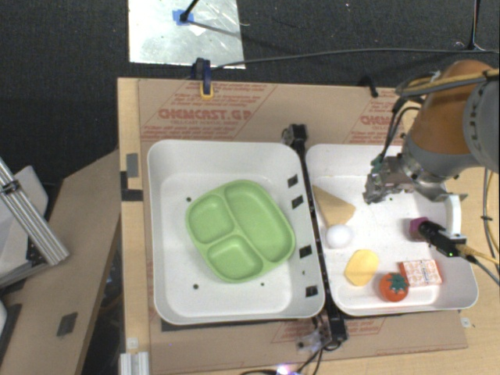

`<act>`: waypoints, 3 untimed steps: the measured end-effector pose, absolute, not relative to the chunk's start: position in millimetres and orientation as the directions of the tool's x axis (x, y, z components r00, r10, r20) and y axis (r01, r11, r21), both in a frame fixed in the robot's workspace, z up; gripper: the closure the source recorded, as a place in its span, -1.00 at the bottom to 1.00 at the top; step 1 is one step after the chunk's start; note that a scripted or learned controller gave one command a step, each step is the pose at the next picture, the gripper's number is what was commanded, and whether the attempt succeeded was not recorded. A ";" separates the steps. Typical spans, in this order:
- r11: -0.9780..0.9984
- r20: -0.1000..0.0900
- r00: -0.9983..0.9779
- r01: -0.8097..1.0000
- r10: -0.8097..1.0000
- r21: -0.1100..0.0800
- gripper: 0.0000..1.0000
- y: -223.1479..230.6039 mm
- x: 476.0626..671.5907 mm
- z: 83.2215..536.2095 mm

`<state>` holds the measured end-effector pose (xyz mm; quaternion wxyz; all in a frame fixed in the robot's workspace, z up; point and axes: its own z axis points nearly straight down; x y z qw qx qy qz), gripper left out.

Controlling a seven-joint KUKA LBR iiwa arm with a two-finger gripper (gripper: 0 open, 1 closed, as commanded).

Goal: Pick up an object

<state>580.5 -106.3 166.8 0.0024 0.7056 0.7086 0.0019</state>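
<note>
The right bin (344, 166) holds a tan wedge (334, 205) near its left wall and a white ball (339, 236) just below it. Toward the front lie a yellow rounded piece (361, 267), a red tomato (394, 286) and a small red-and-white box (422, 273). My gripper (380, 186) hangs over the bin's middle back, to the right of the tan wedge and a little apart from it. Nothing shows between its tips from this angle.
The left bin (176, 287) carries a green divided plate (238, 229) in its middle. A black-clipped divider (308, 225) runs between the bins. The bench's cardboard surface (234, 112) lies behind both bins.
</note>
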 end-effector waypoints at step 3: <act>0.008 0.001 -0.008 1.000 1.000 0.002 1.00 -70.0 579.2 267.4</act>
